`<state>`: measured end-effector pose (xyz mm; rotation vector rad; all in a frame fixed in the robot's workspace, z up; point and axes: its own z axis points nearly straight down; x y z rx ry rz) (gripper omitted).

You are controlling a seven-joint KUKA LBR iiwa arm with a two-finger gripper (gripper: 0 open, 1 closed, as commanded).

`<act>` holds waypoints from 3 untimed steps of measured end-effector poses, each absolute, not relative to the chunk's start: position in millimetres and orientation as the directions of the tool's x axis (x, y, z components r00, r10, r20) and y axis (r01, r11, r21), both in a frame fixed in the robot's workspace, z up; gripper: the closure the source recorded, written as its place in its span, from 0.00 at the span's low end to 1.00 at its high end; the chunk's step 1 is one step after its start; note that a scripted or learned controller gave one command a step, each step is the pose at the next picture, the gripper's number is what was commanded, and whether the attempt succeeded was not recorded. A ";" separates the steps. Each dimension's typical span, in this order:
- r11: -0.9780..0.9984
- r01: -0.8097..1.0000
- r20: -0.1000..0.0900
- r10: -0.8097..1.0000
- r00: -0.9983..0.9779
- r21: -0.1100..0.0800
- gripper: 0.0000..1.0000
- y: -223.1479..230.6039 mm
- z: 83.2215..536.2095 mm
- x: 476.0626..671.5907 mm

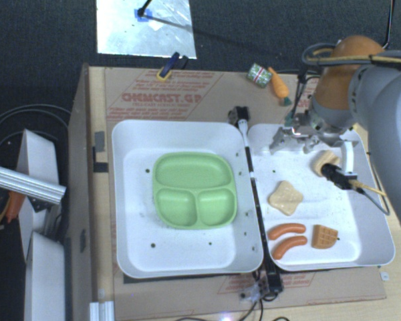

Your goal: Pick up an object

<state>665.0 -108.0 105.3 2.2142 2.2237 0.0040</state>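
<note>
From above the bench, the grey arm [381,105], its orange band [341,79] bright above the wrist, reaches in from the right and holds its gripper [291,138] low over the far left corner of the right bin [364,223], close to the rim where the two bins meet. From this angle I cannot tell whether the pincer is open or shut, or whether it has hold of anything. The things to be picked lie nearer the front of that same bin, apart from the gripper: a pale bread slice [285,198] near the bin's left wall, and in front of it a farther sausage [287,231] and a nearer sausage [289,246] lying side by side. A small waffle [325,236] sits just to their right. The left bin [135,246] holds a green divided tray [194,189], lying flat in its middle. Both bins rest on a sheet of printed cardboard [167,95]. On it, beyond the right bin, a toy carrot [279,84] lies just beside a small green can [259,74]. A blue and yellow clip [171,65] sits at the cardboard's far edge.
</note>
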 end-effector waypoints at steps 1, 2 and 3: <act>0.002 1.000 -0.002 1.000 -0.002 0.003 0.00 -154.4 102.6 669.2; 0.002 1.000 -0.002 1.000 -0.002 0.004 0.00 -201.8 117.9 669.2; 0.001 1.000 -0.001 1.000 -0.001 0.002 0.00 -194.8 114.2 639.6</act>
